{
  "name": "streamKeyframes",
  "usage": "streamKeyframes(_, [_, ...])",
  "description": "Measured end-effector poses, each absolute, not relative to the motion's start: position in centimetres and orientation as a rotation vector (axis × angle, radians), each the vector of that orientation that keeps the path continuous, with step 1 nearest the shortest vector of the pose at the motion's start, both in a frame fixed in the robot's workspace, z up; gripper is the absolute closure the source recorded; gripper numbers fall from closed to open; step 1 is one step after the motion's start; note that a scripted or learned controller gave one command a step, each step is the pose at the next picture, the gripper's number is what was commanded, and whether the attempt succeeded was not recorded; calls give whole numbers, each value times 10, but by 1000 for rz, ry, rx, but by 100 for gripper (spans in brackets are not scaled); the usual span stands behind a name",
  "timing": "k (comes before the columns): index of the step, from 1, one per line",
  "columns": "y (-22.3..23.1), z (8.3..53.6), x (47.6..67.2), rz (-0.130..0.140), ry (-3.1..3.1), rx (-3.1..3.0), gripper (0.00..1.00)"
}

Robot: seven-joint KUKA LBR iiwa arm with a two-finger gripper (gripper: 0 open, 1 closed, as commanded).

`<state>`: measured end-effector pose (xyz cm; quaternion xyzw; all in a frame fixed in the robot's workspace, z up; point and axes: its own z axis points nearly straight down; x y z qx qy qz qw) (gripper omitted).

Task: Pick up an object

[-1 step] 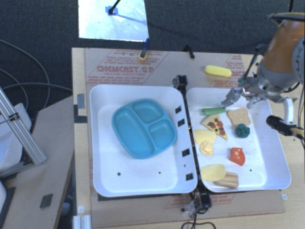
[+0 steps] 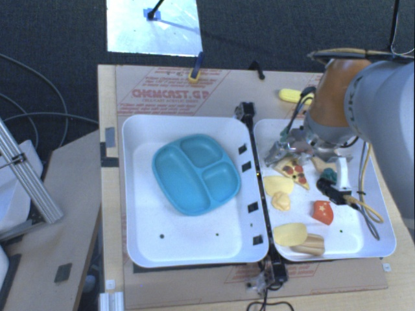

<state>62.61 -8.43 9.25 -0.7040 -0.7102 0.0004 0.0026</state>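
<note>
My gripper (image 2: pixel 285 149) hangs over the pizza slice (image 2: pixel 294 172) in the right bin (image 2: pixel 379 235); its opening I cannot tell. Crowded toys risk a miss.

Bench (image 2: pixel 162 86) under two white bins (image 2: pixel 139 238)

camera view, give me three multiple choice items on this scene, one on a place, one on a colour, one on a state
1. Where does the divided plate lie?
A. left bin
B. right bin
C. on the cardboard outside the bins

2. What colour is that plate?
A. red
B. blue
C. yellow

3. Where is the tool now?
A. over the left bin
B. low over the right bin
C. off the bench

Answers: 1 A, it sits inside the left bin. 2 B, it is plainly light blue. 3 B, it hangs by the pizza slice among the toy foods.
</note>
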Motion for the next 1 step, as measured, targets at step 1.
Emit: streamKeyframes(1, [-88,109,628,-5,-2229,-2218,100])
